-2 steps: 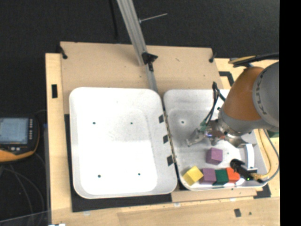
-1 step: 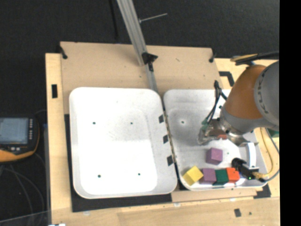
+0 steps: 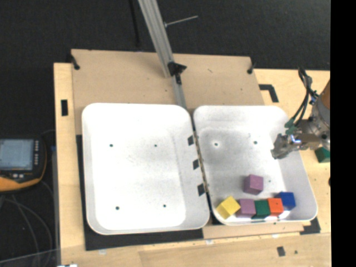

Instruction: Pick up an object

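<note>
A pale wooden worktop (image 3: 233, 249) is lying under me, carrying a brown board (image 3: 122, 77). Dark carpeted floor (image 3: 67, 15) is surrounding it. A slanted metal rail (image 3: 157, 29) is crossing the far side, and a handheld screen unit (image 3: 19, 161) is sitting at the left.

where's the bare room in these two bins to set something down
The left bin is bare rim to rim. In the right bin, the far half up to the gripper is free. Its near edge is crowded: purple cube, yellow cube, the block row.
</note>
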You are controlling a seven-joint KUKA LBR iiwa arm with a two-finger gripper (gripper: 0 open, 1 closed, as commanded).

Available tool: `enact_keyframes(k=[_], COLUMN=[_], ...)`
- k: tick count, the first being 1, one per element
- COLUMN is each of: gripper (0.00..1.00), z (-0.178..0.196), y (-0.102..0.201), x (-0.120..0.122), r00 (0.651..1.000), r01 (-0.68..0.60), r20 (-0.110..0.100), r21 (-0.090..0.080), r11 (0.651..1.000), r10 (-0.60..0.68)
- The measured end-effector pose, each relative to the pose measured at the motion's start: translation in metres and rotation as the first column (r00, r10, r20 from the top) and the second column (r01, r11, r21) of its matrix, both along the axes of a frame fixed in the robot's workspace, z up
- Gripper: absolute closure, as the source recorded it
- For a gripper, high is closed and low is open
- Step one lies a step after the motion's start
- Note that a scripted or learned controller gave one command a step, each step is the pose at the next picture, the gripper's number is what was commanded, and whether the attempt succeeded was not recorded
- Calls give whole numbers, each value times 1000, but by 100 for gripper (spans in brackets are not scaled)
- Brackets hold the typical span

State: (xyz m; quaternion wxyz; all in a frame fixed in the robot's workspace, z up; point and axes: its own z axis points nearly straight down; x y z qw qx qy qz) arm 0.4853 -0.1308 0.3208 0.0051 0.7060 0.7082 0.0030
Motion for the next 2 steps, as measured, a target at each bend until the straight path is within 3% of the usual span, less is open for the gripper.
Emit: enact_keyframes(k=[1, 2], gripper=[100, 100], z=[54, -6], y=[-48, 23], x=[-1, 0], r00=[1000, 1000], r01=[6, -5], r20=[-3, -14], r21=[-3, 5], r11=[1000, 1000], r10=[-6, 5])
